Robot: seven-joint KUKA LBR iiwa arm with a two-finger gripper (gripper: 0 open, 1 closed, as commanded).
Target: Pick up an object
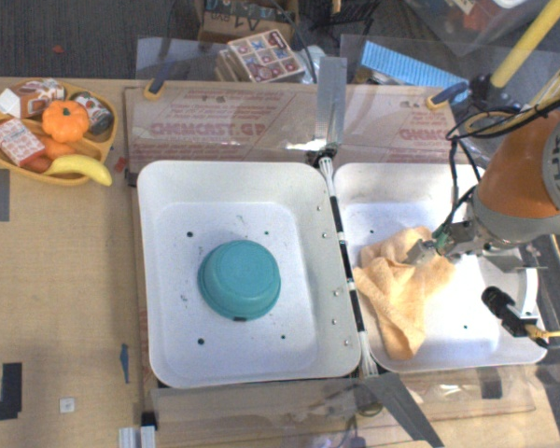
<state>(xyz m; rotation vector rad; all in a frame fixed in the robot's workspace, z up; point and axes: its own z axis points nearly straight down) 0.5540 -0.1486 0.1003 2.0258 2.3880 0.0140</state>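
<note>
The claw (427, 250) sits low in the right bin (467, 339), its tip pressed into the upper edge of a yellow cloth (403, 287). Whether it is parted or closed on the fabric I cannot tell, since the tip is small and half sunk in the folds. The cloth is a soft, pale yellow-orange towel, crumpled and bunched, spreading down and to the left of the claw toward the bin's left wall. Well to the left of the claw, in the left bin (168, 203), a teal bowl (240, 279) lies upside down. Far to the upper left, on the counter (47, 287), a yellow dish (0, 149) holds toy food.
</note>
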